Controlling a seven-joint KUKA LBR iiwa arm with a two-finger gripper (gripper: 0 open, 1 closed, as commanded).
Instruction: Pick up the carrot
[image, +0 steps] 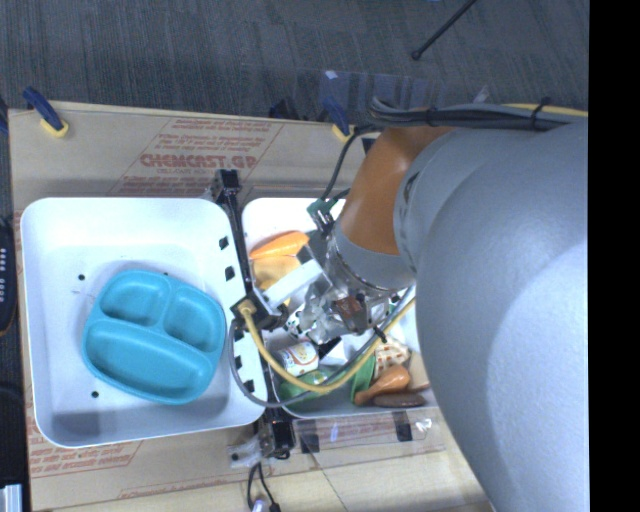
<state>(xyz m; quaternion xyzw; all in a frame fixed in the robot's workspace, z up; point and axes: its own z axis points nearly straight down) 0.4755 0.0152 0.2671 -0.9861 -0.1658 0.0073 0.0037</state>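
Carrot (386, 381) lies at the right bin's (262, 215) six o'clock, partly under the arm (500, 290). Gripper (318, 318) sits amid clutter toward ten o'clock; its state cannot be told. Risk: grabbing the wrong item, since neighbours crowd the carrot.

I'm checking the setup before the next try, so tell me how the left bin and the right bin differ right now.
The left bin holds one blue divided plate, while the right bin holds a crowded pile of small items. The left bin lies in open view; the right bin is largely covered by the arm and its hand reaching down into it. Both are shallow and white, set side by side on the bench.
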